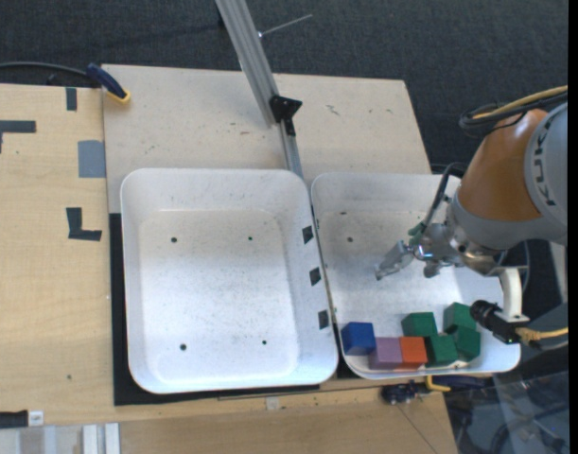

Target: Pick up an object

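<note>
From my remote station I see the grey metal two-finger claw [391, 265] over the bare floor of the right shallow white plastic bin [364, 206], its fingers apart and gripping nothing. The small blocks lie clustered along that bin's near wall: a blue cube [359, 337], a purple block [389, 351], an orange block [413, 350] and green blocks [446, 334], apart from the claw.

We are noting a blue-and-yellow clamp [109, 82] lying at the plywood board's [364, 126] far left corner. A grey metal pole [248, 43] is slanting down toward the bins, and black tape marks [11, 133] are showing on the wooden bench [43, 282] at left.
</note>
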Controlling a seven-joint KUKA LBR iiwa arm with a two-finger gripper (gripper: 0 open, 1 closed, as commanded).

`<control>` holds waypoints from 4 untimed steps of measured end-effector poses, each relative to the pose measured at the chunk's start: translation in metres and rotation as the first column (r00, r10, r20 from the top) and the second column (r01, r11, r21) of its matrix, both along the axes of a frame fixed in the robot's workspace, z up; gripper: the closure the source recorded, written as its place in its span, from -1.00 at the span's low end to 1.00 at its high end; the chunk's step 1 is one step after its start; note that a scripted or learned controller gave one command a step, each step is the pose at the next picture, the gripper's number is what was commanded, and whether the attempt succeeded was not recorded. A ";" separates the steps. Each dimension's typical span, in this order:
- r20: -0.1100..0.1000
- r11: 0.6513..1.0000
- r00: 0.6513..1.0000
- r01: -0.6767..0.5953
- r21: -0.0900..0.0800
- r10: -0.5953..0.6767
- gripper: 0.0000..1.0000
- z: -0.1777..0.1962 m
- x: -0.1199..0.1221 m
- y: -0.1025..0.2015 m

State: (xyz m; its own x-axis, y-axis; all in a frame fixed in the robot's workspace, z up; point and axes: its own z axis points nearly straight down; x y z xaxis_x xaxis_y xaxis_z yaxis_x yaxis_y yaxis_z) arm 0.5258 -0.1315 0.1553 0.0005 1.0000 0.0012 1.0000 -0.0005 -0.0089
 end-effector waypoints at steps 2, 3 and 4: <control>0.005 1.000 1.000 -0.002 0.001 0.002 1.00 -0.033 -0.005 -0.001; 0.013 1.000 1.000 -0.001 -0.002 0.001 1.00 0.028 -0.009 -0.003; 0.015 1.000 1.000 -0.002 -0.003 0.002 1.00 0.090 -0.013 -0.003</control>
